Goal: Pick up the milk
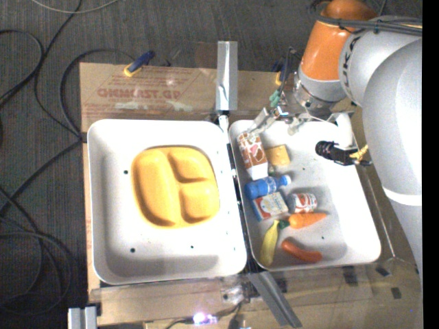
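Note:
The milk (252, 149) is a small red-and-white carton lying in the upper left corner of the right bin (357, 245), close to the wall between the two bins. My gripper (280, 114) hangs over the bin's far edge, just above and to the right of the carton, below the arm's orange band (329, 43). It is apart from the carton and nothing is visibly held in it.
Beside the milk lies a tan block (278, 156). Below it are a blue bottle (266, 186), a blue-and-white box (273, 204), a can (304, 201), a carrot (309, 219), a banana (269, 242) and a sausage (300, 252). The left bin (110, 252) holds a yellow divided tray (176, 186).

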You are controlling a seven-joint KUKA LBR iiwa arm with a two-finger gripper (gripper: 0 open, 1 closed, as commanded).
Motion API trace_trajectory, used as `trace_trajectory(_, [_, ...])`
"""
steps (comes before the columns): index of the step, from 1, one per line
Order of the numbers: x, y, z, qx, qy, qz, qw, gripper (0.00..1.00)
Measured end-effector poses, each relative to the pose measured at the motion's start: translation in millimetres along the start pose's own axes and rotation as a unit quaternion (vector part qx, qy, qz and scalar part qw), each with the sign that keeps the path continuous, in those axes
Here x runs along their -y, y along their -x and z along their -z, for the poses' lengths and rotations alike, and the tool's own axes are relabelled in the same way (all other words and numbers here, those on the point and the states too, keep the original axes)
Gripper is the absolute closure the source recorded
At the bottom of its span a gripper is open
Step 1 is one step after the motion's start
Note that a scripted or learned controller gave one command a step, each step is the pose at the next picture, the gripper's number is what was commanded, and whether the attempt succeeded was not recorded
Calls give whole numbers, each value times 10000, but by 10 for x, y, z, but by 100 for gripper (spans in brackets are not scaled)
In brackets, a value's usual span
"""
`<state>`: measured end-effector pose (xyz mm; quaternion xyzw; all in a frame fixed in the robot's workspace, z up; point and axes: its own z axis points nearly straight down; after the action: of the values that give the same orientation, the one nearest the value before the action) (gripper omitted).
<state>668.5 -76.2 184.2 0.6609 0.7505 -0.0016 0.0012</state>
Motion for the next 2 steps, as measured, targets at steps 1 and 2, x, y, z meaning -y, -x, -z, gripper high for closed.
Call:
trace_trajectory(1, [-13, -127, -6, 1, -6, 642, 9979, 0])
trace_trajectory(2, [300, -67, -7, -3, -5, 973, 9953, 0])
